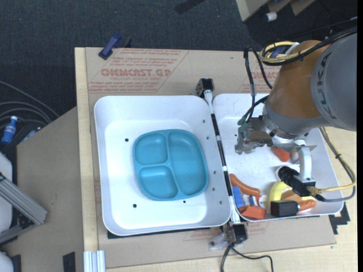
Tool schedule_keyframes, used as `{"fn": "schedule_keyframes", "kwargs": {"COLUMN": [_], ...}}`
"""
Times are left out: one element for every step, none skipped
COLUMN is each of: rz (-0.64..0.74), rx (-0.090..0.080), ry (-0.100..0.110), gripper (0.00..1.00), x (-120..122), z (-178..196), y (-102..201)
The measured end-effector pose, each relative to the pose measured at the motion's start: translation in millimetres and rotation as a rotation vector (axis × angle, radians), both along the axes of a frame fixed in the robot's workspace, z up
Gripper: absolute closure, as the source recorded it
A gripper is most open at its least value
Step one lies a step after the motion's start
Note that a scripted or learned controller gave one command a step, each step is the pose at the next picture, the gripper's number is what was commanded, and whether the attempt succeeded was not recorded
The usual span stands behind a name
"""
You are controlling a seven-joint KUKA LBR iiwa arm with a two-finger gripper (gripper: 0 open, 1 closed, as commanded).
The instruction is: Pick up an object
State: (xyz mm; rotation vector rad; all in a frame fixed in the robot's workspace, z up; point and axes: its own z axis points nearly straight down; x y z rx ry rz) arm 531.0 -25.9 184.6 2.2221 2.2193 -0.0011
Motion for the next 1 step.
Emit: {"fn": "schedule_keyframes", "kwargs": {"rz": [0.0], "rx": [0.0], "ry": [-0.001], "gripper": [1.0], "x": [20.5], "z": [35.3], "y": [-91.1]}}
